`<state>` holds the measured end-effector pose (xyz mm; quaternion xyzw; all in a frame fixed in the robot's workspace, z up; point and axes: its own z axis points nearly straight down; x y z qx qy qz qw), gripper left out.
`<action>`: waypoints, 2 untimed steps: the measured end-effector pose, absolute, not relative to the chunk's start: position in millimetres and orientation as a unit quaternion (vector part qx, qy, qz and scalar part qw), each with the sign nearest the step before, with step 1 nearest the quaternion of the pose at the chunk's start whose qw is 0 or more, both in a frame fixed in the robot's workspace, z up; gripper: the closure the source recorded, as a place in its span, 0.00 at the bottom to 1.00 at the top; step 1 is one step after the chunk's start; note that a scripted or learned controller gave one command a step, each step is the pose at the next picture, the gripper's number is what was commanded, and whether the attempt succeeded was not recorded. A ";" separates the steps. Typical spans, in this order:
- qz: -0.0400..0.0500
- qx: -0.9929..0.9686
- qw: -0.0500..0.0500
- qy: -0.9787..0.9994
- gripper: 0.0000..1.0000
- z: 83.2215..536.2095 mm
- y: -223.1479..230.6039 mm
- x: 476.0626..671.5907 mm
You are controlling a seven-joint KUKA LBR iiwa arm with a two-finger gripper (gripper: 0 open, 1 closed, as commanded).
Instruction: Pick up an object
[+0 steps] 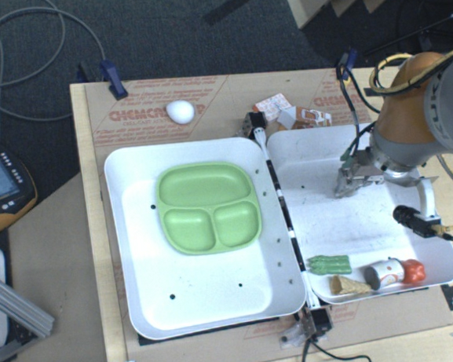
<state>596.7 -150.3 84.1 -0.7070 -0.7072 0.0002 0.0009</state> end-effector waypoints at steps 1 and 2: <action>-0.001 -0.706 -0.001 -0.708 1.00 162.6 -114.5 642.4; 0.000 -0.707 0.000 -0.707 0.00 161.3 -115.1 641.4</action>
